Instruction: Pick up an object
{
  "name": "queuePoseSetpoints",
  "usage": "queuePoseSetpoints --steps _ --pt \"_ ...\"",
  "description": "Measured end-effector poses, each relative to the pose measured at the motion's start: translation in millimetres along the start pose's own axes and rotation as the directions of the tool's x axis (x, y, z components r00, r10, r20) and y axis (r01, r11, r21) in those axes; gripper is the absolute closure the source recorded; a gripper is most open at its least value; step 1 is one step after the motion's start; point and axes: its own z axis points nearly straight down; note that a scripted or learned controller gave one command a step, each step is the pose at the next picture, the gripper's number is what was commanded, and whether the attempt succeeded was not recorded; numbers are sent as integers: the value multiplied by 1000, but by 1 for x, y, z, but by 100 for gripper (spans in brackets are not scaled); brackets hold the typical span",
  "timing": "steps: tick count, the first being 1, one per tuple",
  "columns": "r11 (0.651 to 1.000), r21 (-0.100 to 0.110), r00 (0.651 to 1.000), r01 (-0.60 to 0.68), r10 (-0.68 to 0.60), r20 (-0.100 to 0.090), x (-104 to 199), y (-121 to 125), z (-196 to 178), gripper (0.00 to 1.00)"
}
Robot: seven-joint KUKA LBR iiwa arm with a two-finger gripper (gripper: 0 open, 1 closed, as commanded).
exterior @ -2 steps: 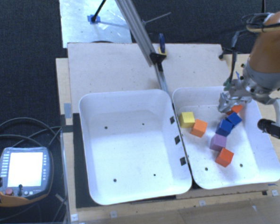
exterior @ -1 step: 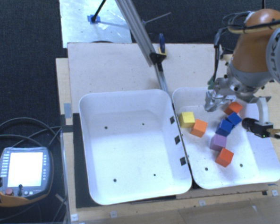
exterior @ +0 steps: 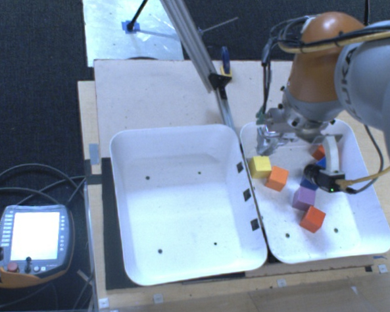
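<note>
The right white bin (exterior: 368, 237) holds several small blocks. A yellow block (exterior: 260, 166) lies near the bin's left wall, and an orange block (exterior: 277, 178) touches its lower right side. Further right are a purple block (exterior: 304, 197), a red block (exterior: 312, 219) and a blue block (exterior: 309, 184) partly hidden by a black fitting on the arm. Another red block (exterior: 319, 152) peeks out under the wrist. My gripper (exterior: 267, 137) hangs over the bin's back left corner, just above and behind the yellow block, with nothing visibly in it.
The left white bin (exterior: 128, 189) sits beside the right one, their rims meeting in the middle. A slanted metal pole (exterior: 195, 43) crosses the back of the bench. A teach pendant (exterior: 32, 242) lies off the bench at the left.
</note>
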Motion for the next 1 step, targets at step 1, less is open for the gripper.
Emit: queuePoseSetpoints --steps 1 --pt "1000 -1 1000 -1 1 0 51 7 -10 100"
